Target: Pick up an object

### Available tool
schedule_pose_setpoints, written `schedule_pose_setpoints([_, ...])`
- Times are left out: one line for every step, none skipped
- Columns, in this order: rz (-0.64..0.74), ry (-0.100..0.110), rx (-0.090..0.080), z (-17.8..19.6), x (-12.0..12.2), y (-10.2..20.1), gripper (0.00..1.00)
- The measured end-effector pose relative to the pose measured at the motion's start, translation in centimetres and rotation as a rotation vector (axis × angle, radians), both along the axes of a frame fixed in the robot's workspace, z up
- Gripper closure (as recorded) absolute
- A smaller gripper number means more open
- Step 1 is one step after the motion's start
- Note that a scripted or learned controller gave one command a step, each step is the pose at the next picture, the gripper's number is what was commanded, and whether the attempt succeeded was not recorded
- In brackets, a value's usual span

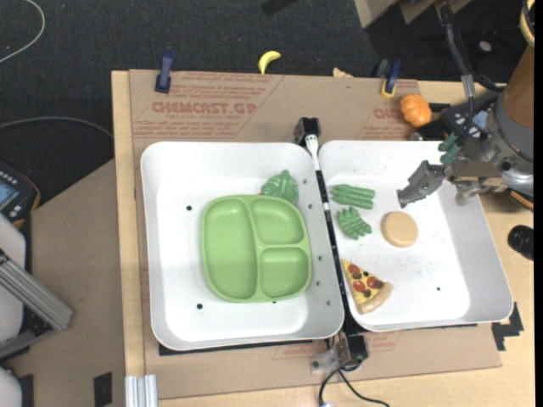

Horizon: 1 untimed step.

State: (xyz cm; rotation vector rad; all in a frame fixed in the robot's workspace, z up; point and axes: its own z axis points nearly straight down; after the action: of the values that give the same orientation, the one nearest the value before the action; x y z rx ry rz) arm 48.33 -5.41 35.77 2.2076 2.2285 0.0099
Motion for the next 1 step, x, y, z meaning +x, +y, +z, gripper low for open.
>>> schedule_pose_setpoints([-0.003,0.002,0.0,2.52,-0.34,4.74,0.0])
